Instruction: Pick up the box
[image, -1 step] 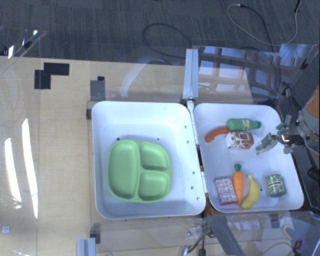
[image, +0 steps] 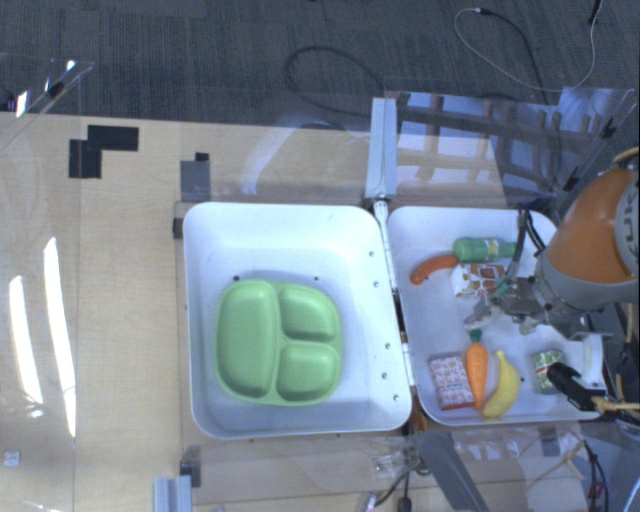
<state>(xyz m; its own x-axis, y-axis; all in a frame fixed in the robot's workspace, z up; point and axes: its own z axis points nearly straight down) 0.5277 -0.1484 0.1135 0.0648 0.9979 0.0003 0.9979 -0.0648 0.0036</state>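
Two boxes lie in the right bin (image: 430, 230). A small white carton with coloured print (image: 476, 281) lies near the bin's middle. A flat red box (image: 450, 382) lies at the front edge. My gripper (image: 497, 305) hangs over the bin's middle, just right of and below the white carton, close to it or touching it. Nothing is visibly held. The grey arm with its orange band (image: 600, 240) comes in from the right and hides part of the bin's right side.
A green bottle (image: 484, 249) and a red-orange sausage (image: 433, 267) lie at the back of the right bin. A carrot (image: 477, 372), a banana (image: 503, 386) and a small green can (image: 547, 367) lie at the front. A green divided plate (image: 279, 341) rests in the left bin (image: 210, 240).
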